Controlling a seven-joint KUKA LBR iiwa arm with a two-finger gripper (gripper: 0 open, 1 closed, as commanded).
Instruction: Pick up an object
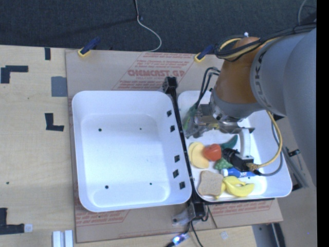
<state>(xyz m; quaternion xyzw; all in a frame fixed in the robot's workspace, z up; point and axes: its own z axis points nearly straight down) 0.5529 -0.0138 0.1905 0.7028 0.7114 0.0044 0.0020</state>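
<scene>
**Tool hovering over the toy food in the right of the frame**

The grey arm with the orange band (241, 81) is reaching in from the right of the frame. Its tool (195, 123) is hovering over the upper left part of the shallow white right-hand bin (271, 138), just beside the wall that bin shares with the shallow white left-hand bin (123, 148). From this slant it cannot be told how far open the tool is, and no object is showing in its hold.

The things to pick from are lying clustered in the lower part of the right-hand bin, below the tool in the frame. A pale yellow rounded piece (198, 155) is touching a red tomato-like ball (212, 151). Near them are lying a small dark green lump (222, 164), a tan slice of toy bread (209, 184) and a yellow banana-shaped piece (239, 188).

The step in hand appears to be choosing a target and descending. The yellow rounded piece is lying nearest, but it is crowded by the ball and the bin wall. A good try is probably coming straight down with the tool spanning that piece's free sides. The flat bread is likely offering poor purchase.
</scene>
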